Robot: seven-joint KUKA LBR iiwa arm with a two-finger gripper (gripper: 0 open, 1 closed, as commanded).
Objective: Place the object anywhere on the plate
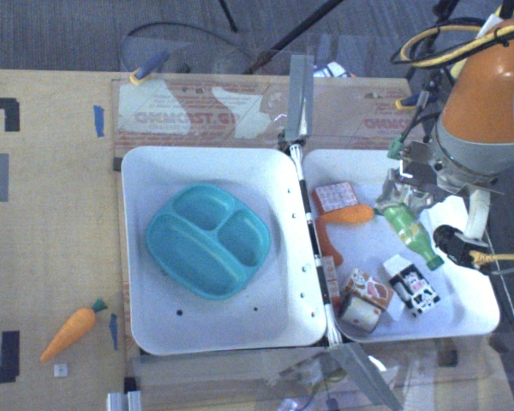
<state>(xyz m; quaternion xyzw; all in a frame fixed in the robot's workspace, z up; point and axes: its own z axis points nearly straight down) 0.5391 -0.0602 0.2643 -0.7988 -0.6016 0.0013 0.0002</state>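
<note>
A teal divided plate [208, 239] lies in the left white bin [146, 315]. The right bin [475, 315] holds several small items: a green bottle [414, 235], an orange carrot-shaped piece [348, 216], a pink-checked box [335, 196], a cow-patterned carton [414, 288], a brown carton [369, 288] and a can [358, 312]. My gripper [400, 193] hangs low over the right bin's back, right at the green bottle's upper end. Whether it touches the bottle I cannot tell.
The arm's orange and grey wrist [488, 101] covers the right bin's far right corner, with cables above it. An orange toy carrot [68, 332] lies on the bench left of the bins. A metal divider [313, 229] separates the two bins.
</note>
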